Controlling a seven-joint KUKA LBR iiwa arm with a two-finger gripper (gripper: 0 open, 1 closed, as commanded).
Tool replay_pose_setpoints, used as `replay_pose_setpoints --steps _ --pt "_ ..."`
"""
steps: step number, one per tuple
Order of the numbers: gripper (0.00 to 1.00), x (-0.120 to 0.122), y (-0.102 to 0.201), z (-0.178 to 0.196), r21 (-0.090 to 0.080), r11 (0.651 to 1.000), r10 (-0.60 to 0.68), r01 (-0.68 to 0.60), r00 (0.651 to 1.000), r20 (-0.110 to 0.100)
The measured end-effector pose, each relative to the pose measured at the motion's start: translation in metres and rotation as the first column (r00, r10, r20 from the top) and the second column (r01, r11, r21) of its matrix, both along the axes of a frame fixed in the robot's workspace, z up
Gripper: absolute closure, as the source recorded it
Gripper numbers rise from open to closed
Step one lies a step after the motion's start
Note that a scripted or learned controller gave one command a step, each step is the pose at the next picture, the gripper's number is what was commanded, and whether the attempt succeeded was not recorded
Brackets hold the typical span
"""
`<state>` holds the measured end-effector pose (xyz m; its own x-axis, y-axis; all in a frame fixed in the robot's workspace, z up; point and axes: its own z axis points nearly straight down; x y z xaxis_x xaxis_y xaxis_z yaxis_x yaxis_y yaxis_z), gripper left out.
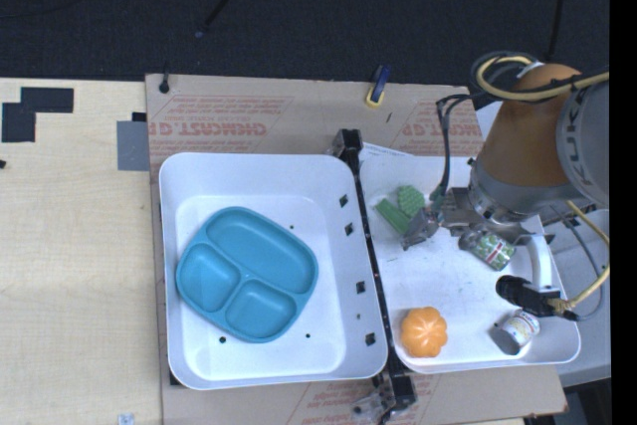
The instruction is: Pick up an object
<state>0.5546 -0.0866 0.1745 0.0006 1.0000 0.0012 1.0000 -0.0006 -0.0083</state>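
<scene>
Camera view: my gripper sits low in the right bin, touching the green toy. I cannot tell its grip. I should squeeze gently, then lift straight.

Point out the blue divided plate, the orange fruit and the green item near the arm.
blue divided plate (246,273), camera view, centre ridge.
orange fruit (423,331), camera view, top.
green item (401,208), camera view, middle.

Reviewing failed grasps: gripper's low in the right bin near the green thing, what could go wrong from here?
1. The gripper sits at the green object's edge, so a close may only clip or push it.
2. The small can lies close under the wrist and could get knocked.
3. The green object is near the bin divider, leaving little room.
</scene>
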Motion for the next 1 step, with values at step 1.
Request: replay_pose_setpoints --steps 1 --pt "0.0 0.0023 -0.0028 -0.0443 0.0 1.0 0.0 0.0 1.0 0.001"
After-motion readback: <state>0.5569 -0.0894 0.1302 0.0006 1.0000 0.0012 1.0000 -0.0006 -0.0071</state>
